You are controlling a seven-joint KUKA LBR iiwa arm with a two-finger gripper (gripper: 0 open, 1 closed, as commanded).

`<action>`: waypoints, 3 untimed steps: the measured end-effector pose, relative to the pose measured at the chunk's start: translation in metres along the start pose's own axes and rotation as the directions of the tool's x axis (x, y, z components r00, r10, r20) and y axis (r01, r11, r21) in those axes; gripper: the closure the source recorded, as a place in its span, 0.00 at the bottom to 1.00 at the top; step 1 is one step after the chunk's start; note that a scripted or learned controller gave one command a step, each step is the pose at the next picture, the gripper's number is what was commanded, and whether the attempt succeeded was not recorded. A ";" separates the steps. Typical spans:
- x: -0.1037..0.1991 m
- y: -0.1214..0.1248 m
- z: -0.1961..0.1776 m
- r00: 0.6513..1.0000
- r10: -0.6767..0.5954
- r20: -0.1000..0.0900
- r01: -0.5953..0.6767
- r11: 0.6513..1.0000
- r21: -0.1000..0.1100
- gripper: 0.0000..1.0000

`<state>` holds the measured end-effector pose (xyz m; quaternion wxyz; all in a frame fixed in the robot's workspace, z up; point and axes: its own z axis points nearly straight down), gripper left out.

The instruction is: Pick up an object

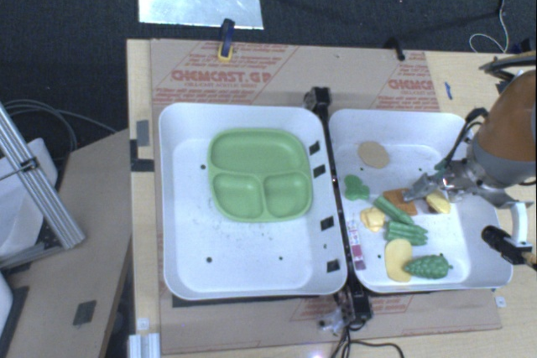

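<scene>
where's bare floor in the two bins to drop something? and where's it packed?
Left bin: bare floor all round the green divided plate, widest along the near edge. Right bin: bare strip along the far wall, behind the tan disc. Crowded: the right bin's middle and near part, where the gripper sits among green and yellow toy food.

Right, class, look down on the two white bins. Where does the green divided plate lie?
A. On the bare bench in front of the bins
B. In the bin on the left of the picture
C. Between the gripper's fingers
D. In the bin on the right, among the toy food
B: the green divided plate lies flat in the left bin, while the toy food sits in the right bin.
</scene>
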<state>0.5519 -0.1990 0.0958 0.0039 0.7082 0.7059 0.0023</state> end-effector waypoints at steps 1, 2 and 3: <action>0.001 0.006 -0.015 1.000 -0.005 0.005 0.005 1.000 -0.016 1.00; 0.046 0.068 -0.076 1.000 -0.014 -0.001 0.014 1.000 -0.004 1.00; 0.135 0.024 -0.120 1.000 -0.015 -0.006 0.015 1.000 0.005 1.00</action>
